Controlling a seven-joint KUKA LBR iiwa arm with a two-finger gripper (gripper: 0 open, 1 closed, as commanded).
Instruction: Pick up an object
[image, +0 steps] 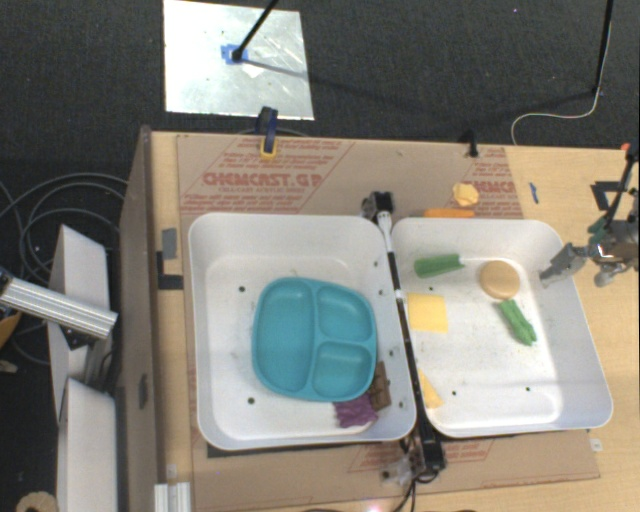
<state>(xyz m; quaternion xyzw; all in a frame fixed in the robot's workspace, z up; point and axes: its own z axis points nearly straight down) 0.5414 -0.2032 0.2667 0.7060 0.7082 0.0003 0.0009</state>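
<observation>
**benchwatcher:** Where's the claw (578, 258) at? I see it at the right edge of the frame, just at the right bin's (580, 395) upper right rim.

**gripfan:** Yep — and its fingers are too small and blurry there, so I can't tell if they're spread or pressed together. Nothing visibly between them.

**benchwatcher:** Pickable stuff in the right bin: a green stick (438, 265) near the top, a round tan piece (499, 279) just right of it, another green piece (517, 322) below that, tilted, and a yellow square (429, 313) near the divider.

**gripfan:** Also a yellow wedge (429, 389) lower down by the divider. Left bin (225, 250) holds a teal divided plate (314, 339) — with a purple thing (352, 413) and a brown piece (381, 389) at its lower right edge.

**benchwatcher:** And an orange strip (448, 212) plus a yellow blob (465, 194) on the tabletop (300, 170) above the right bin.
</observation>
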